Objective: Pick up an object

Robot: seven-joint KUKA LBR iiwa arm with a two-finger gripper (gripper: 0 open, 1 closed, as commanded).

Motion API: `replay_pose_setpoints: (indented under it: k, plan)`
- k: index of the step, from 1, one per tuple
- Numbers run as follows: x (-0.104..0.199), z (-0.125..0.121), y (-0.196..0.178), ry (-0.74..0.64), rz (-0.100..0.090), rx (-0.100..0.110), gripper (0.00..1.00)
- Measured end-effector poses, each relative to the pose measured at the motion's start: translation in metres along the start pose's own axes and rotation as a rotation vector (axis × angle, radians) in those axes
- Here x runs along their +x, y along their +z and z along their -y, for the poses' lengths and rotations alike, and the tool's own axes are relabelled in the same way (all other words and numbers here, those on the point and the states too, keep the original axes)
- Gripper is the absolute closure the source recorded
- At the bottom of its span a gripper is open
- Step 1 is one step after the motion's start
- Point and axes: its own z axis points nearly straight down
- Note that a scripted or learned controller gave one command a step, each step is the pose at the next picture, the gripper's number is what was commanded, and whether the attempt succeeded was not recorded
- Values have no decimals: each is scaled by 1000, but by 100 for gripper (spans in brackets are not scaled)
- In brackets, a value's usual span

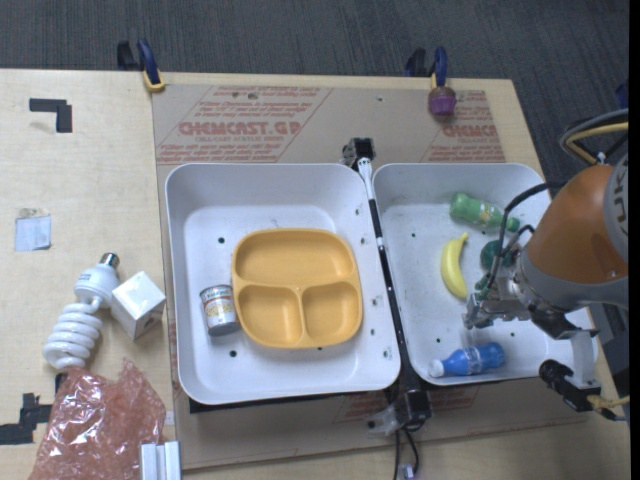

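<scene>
- Banana lay in the right bin, a blue bottle nearer the front wall.
- Tool hung between them, approach step by my judgement; whether it was open could not be told.
- Next: descend onto one object.
- Arm reached in from the right, wrist pointing down.

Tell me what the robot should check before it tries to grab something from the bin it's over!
1. Gripper is over the right bin: ok.
2. Something to grab lies close: ok. The banana lies just beside the gripper, and the blue bottle sits just below it in the picture.
3. Nothing caught between the fingers already: cannot tell, the wrist hides them.
4. Fingers open wide enough: cannot tell.
5. Green bottle out of the way: ok, it lies apart, near the bin's far wall.
6. Left bin's yellow tray and small can not in the path: ok.
</scene>
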Motion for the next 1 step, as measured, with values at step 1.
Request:
replay_pose_setpoints:
  k: [1]
  plan:
    - [70,0,-90,-3,0,1,100]
